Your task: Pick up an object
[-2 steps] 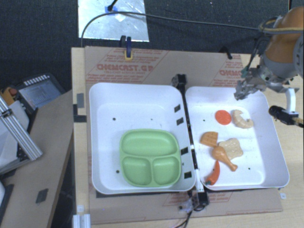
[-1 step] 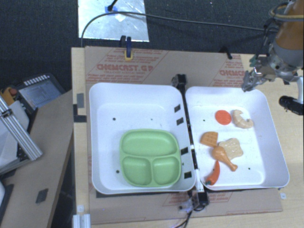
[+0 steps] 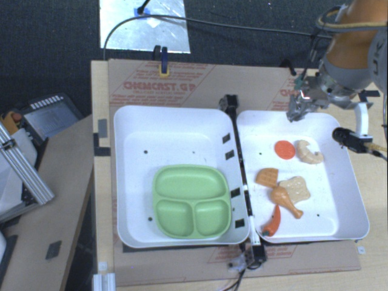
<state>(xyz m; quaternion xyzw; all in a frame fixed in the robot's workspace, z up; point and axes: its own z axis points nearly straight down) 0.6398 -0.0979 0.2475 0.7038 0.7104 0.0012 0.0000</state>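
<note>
Two white bins sit side by side: the left bin [image 3: 136, 138] carries a green divided plate [image 3: 191, 200], the right bin [image 3: 345, 205] toy food, including a red disc [image 3: 285, 150] and chicken drumstick [image 3: 286, 200]. The gripper [image 3: 296, 113] hangs over the right bin's far rim.

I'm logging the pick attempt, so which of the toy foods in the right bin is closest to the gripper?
The red round slice. It lies nearest the bin's far edge, where the gripper hovers; the pale curved piece beside it is slightly farther, and the rest lie nearer the camera.
</note>
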